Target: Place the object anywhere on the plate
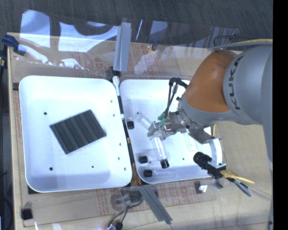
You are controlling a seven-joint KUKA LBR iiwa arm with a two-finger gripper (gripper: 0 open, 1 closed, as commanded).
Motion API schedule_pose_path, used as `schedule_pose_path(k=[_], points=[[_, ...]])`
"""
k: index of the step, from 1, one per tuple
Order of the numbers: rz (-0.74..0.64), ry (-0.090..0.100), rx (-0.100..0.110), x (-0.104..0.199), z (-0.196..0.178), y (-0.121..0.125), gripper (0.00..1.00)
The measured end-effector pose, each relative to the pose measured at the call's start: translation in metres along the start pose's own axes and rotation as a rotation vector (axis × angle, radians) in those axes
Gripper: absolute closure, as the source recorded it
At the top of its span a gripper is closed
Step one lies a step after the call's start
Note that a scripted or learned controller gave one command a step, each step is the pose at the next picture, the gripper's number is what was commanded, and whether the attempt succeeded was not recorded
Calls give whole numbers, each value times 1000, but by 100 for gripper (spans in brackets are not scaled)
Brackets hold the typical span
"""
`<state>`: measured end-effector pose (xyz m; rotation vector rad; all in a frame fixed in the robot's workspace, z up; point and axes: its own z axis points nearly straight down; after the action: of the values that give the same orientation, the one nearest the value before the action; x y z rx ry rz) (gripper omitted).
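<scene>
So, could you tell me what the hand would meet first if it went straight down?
Probably the clear, tube-like object lying on the right bin's floor just below the hand, though depth is hard to judge.

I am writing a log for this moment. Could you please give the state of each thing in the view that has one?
Dark ribbed plate: lying flat in the left bin, at a slant, nothing on it.
Claw: low over the right bin.
Small dark pieces: lying on the right bin's floor.
</scene>
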<state>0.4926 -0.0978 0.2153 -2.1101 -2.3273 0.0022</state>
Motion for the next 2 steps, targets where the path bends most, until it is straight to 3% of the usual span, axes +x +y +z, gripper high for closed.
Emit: schedule_pose_path(k=[1, 2], points=[[78, 2, 4, 57, 10, 69, 100], [-15, 2, 3, 140, 25, 131, 100]])
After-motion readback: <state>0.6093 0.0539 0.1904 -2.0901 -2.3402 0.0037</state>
